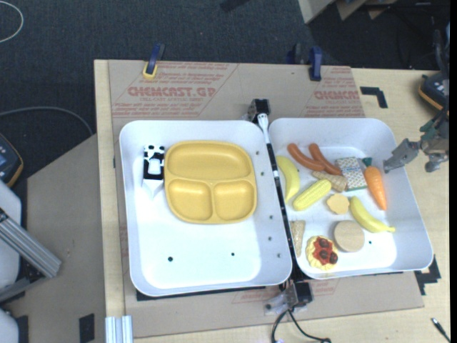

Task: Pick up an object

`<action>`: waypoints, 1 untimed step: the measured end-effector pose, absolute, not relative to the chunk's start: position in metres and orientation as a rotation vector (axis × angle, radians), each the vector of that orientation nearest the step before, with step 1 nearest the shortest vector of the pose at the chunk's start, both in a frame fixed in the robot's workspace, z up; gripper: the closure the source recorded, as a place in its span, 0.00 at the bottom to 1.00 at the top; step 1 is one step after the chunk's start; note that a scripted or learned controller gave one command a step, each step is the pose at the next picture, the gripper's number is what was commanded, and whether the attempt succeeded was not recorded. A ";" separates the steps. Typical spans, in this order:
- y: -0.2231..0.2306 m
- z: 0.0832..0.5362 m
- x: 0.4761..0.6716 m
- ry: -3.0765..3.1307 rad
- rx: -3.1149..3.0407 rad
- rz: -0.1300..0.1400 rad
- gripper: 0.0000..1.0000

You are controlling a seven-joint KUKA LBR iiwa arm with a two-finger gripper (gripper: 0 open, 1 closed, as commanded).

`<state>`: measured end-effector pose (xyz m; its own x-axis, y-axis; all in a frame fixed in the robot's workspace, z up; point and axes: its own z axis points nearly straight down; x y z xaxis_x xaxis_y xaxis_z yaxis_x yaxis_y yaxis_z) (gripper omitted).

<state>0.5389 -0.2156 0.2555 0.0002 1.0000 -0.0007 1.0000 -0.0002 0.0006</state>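
Just left of the tool (410, 153), an orange plastic carrot (375, 186) lay ungrasped in the right white bin (414, 220). Tool state could not be determined; pickup remained outstanding.

Toy foods (335, 199) loose in right bin (413, 213)

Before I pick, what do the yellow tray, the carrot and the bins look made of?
Yellow tray: likely moulded plastic, smooth, matte, one even colour, three rounded compartments. Carrot: probably plastic toy food, uniform orange, slight sheen. Bins: apparently thin white plastic, smooth with rounded raised rims. Hardness can't be judged from here.
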 end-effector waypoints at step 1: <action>-0.208 0.208 0.533 2.226 2.225 -0.003 0.00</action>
